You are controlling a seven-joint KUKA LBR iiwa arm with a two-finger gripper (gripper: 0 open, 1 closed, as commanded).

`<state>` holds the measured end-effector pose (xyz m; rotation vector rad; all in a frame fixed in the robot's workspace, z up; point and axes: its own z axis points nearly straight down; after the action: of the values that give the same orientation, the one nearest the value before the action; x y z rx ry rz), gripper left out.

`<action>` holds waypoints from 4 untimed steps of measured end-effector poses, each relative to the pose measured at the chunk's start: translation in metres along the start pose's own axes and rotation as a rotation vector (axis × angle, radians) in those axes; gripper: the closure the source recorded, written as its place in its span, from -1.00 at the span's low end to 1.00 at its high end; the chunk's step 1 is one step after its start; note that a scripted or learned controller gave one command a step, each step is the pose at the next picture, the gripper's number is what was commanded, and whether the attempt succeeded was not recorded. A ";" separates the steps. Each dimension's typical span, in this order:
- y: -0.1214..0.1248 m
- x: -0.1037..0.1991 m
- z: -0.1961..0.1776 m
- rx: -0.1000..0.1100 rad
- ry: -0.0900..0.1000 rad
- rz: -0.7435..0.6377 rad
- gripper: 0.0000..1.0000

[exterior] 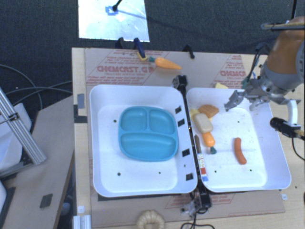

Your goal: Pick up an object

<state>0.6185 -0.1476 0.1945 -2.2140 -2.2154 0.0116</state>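
While the grey arm [286, 56] with its orange band is reaching in from the right, its gripper [244, 100] is hovering over the far edge of the right bin [267, 173], with the two fingers spread apart and nothing between them. Below and to the left of the gripper, toy foods are lying along the left side of this bin: a tan, toast-like piece [208, 110] is sitting near the far left corner, a pale cream block [202, 123] is touching it on its near side, and an orange carrot-like piece [208, 139] (with a small dark green end) is lying just beyond that. A red-orange sausage [239, 150] is resting alone toward the middle of the bin, well apart from the gripper. A small yellow piece [220, 85] is peeking over the far rim.

A blue divided plate [147, 132] is lying in the centre of the left bin [102, 175]. Beyond both bins, on the cardboard sheet [114, 66] by its far edge, a toy carrot [164, 63] is lying next to a blue clamp [139, 48]. A braided tan ring [150, 220] is sitting at the near edge of the bench.
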 end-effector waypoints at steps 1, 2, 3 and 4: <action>0.003 0.000 -0.009 -0.013 -0.002 -0.002 -1.00; 0.006 -0.003 0.053 -0.009 -0.001 -0.001 -1.00; 0.007 -0.002 0.105 -0.010 -0.002 -0.001 -1.00; 0.009 -0.003 0.091 -0.016 -0.002 -0.001 1.00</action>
<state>0.6261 -0.1502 0.1034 -2.2223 -2.2256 -0.0041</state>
